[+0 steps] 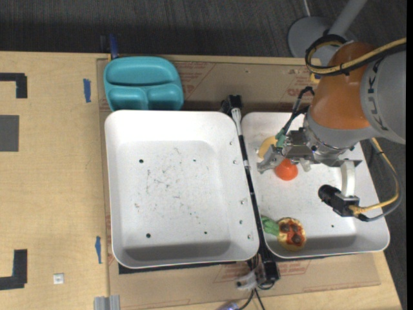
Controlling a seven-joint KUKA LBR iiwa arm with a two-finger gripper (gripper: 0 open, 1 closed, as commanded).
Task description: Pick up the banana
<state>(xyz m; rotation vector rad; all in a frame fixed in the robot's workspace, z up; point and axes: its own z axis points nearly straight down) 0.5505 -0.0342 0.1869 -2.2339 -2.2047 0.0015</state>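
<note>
- In the right bin (371,234) lay three things: one banana (265,146), one small orange ball (286,170) and one mottled red-and-yellow fruit (291,232) near the front edge.
- The banana sat in the bin's back left part, mostly hidden under the gripper (284,156).
- How far the jaws stood apart could not be told.
- One left bin (122,131) lay beside it.
- One teal tray (142,82) stood behind.

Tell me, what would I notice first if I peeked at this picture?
Probably the big grey robot arm with its orange band, leaning over the right shallow white bin. Its gripper hangs above a small orange ball, beside a pale yellow banana. Behind the left white bin sits a teal plastic divided tray.
</note>
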